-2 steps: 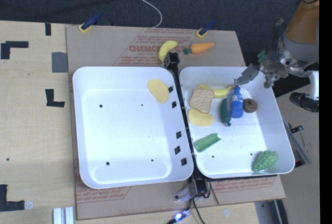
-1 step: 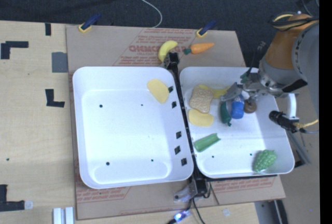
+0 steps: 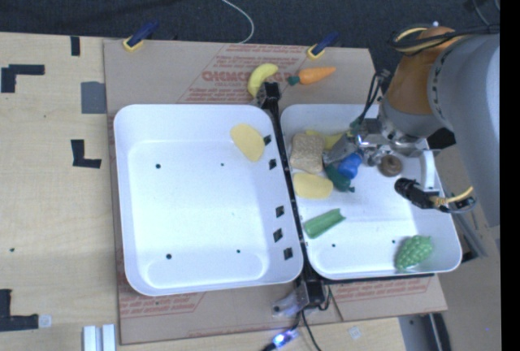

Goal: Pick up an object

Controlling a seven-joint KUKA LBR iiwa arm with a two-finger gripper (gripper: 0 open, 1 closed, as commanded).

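My gripper point(image 3: 351, 156) reaches into the right bin point(image 3: 370, 260) from the right and sits low over a blue object point(image 3: 344, 169) near the bin's upper middle. A tan sponge-like block point(image 3: 307, 150) and a yellow piece point(image 3: 313, 185) lie just left of it. A green pepper-like piece point(image 3: 323, 222) lies lower in the bin, and a green grape bunch point(image 3: 413, 252) rests in the bottom right corner. A yellow lemon-like object point(image 3: 248, 140) lies in the left bin point(image 3: 195, 268) at its upper right.
A banana point(image 3: 262, 78) and a carrot point(image 3: 314, 75) rest on the cardboard behind the bins. A black divider strip point(image 3: 280, 179) runs between the bins. The arm's orange band point(image 3: 414, 81) hangs over the right bin's far right side.
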